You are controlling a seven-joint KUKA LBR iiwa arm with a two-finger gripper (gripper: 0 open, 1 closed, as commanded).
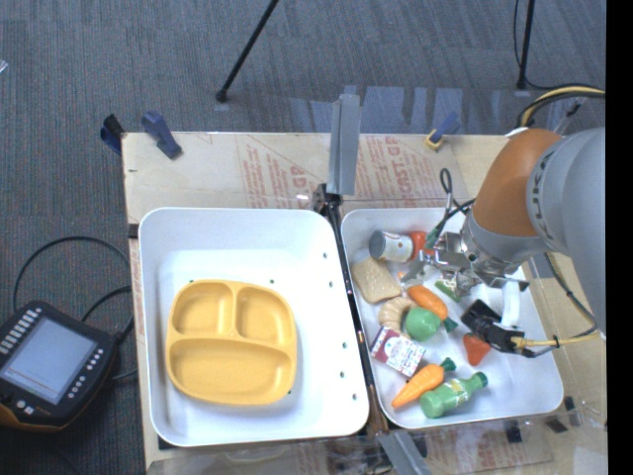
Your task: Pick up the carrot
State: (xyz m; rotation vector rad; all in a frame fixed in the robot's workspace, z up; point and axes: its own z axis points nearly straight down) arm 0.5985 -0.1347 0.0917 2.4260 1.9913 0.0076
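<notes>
1. The left bin (158, 255) holds a yellow divided plate (233, 341), well apart from anything I need.

2. In the right bin (547, 374), along its left side, sit a slice of toy bread (376, 281), a pale ridged piece (393, 314) and a red-and-white packet (397, 351). A small can (392, 246) lies near the far wall.

3. The carrot (419, 385) lies toward the near side, orange body tapering to the lower left, green top to the upper right, just beside a green bottle (454, 396). A second orange piece (428, 299) rests above a green round fruit (422, 324); I judge the lower one the clearer target.

4. It looks like a moulded plastic toy: light, stiff, smooth and probably slippery, not fragile. I would take hold across the thick part of the body just below the green top, closing across its width, since the tapered tip could squirt out.

5. The bottle crowds one side, so a finger may nudge it.

6. My gripper (457, 270) hovers over the far middle of this bin, near the can; whether its jaws are spread or pressed together I cannot tell.
</notes>
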